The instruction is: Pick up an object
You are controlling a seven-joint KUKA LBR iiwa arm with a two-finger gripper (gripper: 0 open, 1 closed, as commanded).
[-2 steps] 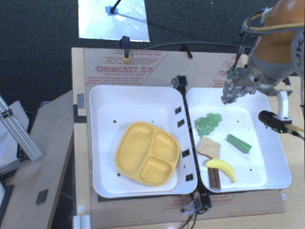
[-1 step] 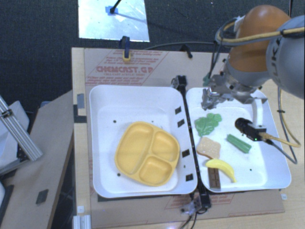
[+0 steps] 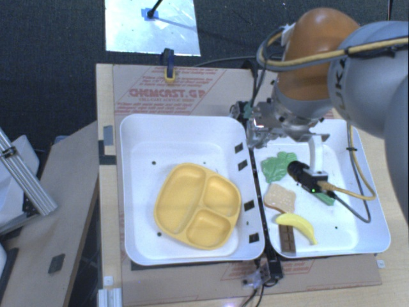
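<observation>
In the camera view, the gripper [image 3: 284, 135] hangs low over the far end of the right bin [image 3: 361, 232], just beyond the green leaf [image 3: 277, 166] and a little to its left. The wrist hides its tip, so I cannot tell whether it is open or closed, and nothing can be seen held in it.

All the likely targets lie close to the leaf. A slice of bread [image 3: 280, 198] sits just on its near side, almost touching it. A banana [image 3: 298, 226] lies past the bread, toward the bin's near edge. A brown bar [image 3: 287, 238] lies beside the banana, on the leaf's near side by the wall between the bins. Well to the left of the leaf, a yellow divided tray [image 3: 163, 196] rests in the left bin [image 3: 146, 155].

I judge this to be the approach step: the arm is positioned above the bin, and no pick has been made. The leaf is the closest thing, so the next move probably calls for a short shift toward it and a straight descent. The leaf is flat and low, so the grip would need to reach nearly to the bin floor.
</observation>
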